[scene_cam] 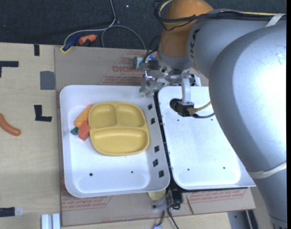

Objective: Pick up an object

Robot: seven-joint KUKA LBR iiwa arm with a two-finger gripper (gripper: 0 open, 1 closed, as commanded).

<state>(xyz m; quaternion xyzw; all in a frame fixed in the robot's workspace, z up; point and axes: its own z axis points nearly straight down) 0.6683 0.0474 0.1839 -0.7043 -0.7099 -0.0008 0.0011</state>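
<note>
Brown cardboard (88,66) underlies my two white bins (107,175); a yellow divided plate (119,128), glossy, lies in the left one beside an orange carrot (81,116), the gripper (157,82) above its far rim.

I can't read any text here. The cardboard sheet (117,67) under the two bins has red print along its far edge and along its near edge below the bins, but it's too small and blurred for me to make out. I see black angular marks on the bench (21,80) at the left; shapes, not letters.
</note>
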